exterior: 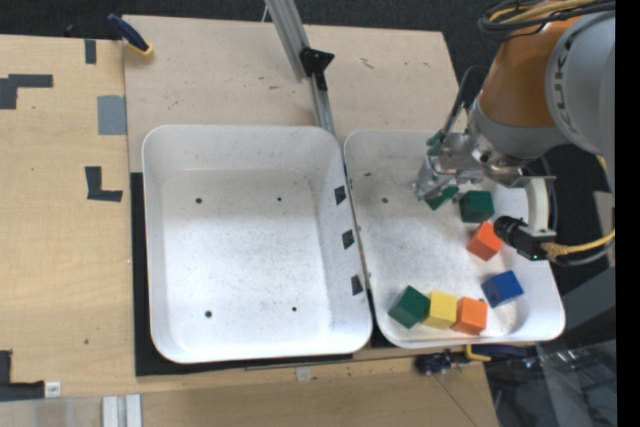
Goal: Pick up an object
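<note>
My gripper (438, 183) hangs low over the upper middle of the right bin (395, 245). A small dark green piece (439, 199) shows right at its tip; whether it is gripped is unclear. A dark green block (477, 206) lies just to its right. Below that are an orange block (485, 241) and a blue block (502, 288). Along the bin's front edge sit a green block (409, 306), a yellow block (441, 308) and a second orange block (470, 314) in a row.
The left bin (240, 235) stands beside the right one, a raised rim between them. A slanted metal rail (285, 5) crosses above the bins. Black cables (530, 240) trail by the right bin's right edge.
</note>
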Robot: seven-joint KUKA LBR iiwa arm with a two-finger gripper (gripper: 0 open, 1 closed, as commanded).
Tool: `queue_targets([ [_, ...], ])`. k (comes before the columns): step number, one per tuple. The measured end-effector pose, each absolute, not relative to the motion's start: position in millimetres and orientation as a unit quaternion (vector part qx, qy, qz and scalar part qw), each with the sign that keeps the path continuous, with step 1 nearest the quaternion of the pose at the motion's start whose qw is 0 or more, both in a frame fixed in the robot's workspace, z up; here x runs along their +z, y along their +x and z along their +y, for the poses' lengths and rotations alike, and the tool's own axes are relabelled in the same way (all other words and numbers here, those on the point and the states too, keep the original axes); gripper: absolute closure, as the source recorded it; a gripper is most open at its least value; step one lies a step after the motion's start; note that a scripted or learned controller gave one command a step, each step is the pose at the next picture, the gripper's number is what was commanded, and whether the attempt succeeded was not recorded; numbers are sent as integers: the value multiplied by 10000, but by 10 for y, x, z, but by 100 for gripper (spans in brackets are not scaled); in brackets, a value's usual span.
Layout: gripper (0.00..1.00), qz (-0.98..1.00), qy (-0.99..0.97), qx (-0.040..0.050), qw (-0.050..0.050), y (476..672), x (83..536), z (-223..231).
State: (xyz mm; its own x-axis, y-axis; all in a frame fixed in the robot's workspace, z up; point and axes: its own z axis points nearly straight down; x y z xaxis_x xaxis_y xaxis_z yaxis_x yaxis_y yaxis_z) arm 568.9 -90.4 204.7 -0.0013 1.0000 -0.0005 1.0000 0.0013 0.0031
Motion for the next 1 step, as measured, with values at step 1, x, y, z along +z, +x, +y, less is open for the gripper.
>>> queue_targets([
  [1,100,7090,7052,6,-3,5911,2113,-511],
])
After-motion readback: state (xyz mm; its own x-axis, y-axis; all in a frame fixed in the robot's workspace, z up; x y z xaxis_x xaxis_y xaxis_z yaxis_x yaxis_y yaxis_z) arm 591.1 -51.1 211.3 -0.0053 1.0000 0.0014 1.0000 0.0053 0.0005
